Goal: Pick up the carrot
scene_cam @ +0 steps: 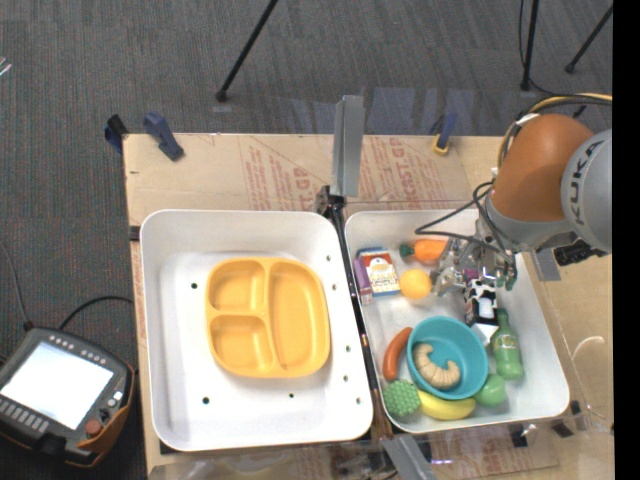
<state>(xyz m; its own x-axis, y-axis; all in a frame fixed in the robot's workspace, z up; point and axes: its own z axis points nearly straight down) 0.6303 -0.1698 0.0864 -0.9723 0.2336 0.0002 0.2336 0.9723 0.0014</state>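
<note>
The carrot [431, 250] is orange with a green tip and lies near the back wall of the right bin [553, 360]. My gripper [466, 274] hangs just to the right of it and a little nearer the front, low over the bin. The gripper's metal parts partly cover the carrot's right end. I see nothing clearly held.
Around the gripper are an orange ball [415, 284], a red-and-white carton [378, 271] and a black-and-white item [483, 304]. Nearer the front are a blue bowl [447, 356] with a pastry, a red sausage [396, 352], a green bottle [507, 353] and a banana [447, 405]. The left bin [170, 298] holds a yellow divided plate [268, 316].
</note>
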